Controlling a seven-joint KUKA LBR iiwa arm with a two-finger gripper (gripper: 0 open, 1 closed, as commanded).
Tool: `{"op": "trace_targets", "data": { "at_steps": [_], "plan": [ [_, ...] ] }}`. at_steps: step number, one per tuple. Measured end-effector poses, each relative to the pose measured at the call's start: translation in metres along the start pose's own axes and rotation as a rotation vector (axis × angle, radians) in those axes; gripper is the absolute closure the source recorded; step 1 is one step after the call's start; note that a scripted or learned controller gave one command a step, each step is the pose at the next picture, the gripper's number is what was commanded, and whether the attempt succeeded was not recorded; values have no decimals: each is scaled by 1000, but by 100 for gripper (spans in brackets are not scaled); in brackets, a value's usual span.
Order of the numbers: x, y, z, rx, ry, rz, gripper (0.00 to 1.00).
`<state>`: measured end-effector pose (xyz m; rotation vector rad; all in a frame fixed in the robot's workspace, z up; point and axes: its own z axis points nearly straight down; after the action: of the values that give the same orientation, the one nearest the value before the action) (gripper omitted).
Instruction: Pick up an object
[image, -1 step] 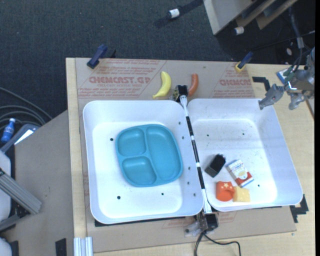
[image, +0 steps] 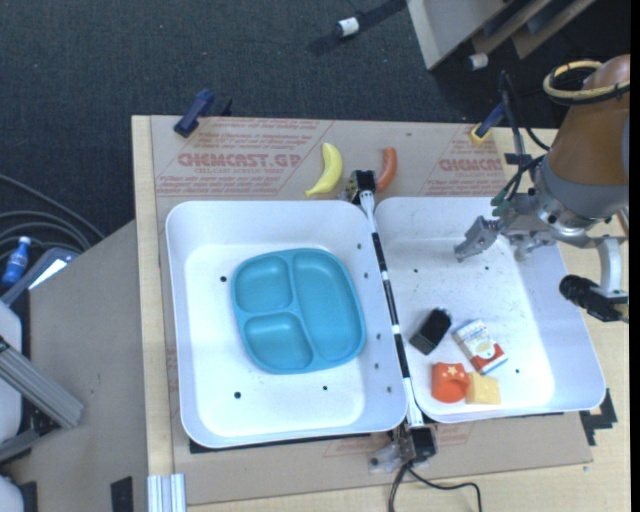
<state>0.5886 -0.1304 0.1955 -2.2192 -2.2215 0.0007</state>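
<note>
objects: black block (image: 432, 329), small carton (image: 480, 344), red piece (image: 449, 382), yellow piece (image: 486, 390), all near the right bin (image: 560, 400) front
gripper (image: 497, 236): I see it spread open, gripping nothing, above the bin's back
left bin (image: 190, 300): blue divided plate (image: 297, 309)

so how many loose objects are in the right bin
4, all in the near part of the right white bin: a small black block, a red and white carton, a red-orange toy piece, and a pale yellow block touching it.
</note>
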Motion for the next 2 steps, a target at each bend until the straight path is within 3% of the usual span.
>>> {"op": "trace_targets", "data": {
  "at_steps": [1, 2],
  "plan": [
    [38, -47, 111, 0, 0, 1, 0],
    [38, -47, 102, -2, 0, 3, 100]
  ]
}}
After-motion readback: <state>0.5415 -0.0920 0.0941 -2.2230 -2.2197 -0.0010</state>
